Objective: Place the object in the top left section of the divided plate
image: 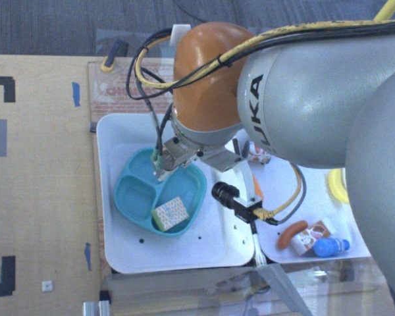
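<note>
Camera view looks down at a slant on two shallow white bins side by side. Filling the upper right is the grey arm [316, 91], its orange band [207, 78] hanging over the left bin [118, 242]. Yellow and black cables [148, 71] loop off the band toward the upper left.

Below the band the gripper [160, 170] reaches down over the blue divided plate [128, 196], close to the ridge where its sections meet. Whether anything sits between its tips cannot be told, since the wrist covers most of it.

Lying in the plate's lower right section, well clear of the gripper, is a sponge [170, 212], pale with a speckled top and a yellow-green edge, tilted a little. The plate itself rests in the middle of the left bin.

A black cylindrical fitting [227, 195] with a yellow cable juts out near the wall between the bins. In the right bin [276, 176] lie a sausage [291, 234], a small blue bottle [330, 246] and a yellow thing [336, 184] partly hidden by the arm.
</note>
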Controlling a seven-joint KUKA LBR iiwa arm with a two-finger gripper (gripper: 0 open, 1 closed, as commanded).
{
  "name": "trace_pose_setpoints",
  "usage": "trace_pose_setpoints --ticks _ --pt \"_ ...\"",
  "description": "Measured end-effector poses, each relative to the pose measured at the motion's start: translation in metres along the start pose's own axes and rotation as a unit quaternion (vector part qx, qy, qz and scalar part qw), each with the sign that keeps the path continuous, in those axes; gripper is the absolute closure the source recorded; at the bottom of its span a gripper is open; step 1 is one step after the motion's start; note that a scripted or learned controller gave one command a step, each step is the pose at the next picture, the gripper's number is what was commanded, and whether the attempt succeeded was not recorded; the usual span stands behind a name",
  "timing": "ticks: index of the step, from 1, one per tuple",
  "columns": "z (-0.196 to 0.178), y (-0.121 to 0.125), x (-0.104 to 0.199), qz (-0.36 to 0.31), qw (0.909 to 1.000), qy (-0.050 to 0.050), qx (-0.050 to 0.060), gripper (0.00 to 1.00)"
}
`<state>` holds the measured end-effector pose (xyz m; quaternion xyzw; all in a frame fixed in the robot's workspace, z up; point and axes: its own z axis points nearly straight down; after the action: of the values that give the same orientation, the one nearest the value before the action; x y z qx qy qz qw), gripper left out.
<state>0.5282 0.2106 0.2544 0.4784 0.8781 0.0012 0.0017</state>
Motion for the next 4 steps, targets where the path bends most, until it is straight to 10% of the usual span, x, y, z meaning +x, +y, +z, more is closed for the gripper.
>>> trace_pose_setpoints --ticks 1,2,3,4 --pt "-0.123 -0.079 -0.057 0.083 0.9965 0.000 0.002 1.00" --pt "-0.050 -0.020 0.007 0.222 0.9751 0.000 0.004 1.00" --pt "0.028 0.008 -0.123 0.370 0.9292 -0.001 0.003 1.00" --pt "0.033 0.078 -0.051 0.532 0.8470 -0.001 0.003 1.00"
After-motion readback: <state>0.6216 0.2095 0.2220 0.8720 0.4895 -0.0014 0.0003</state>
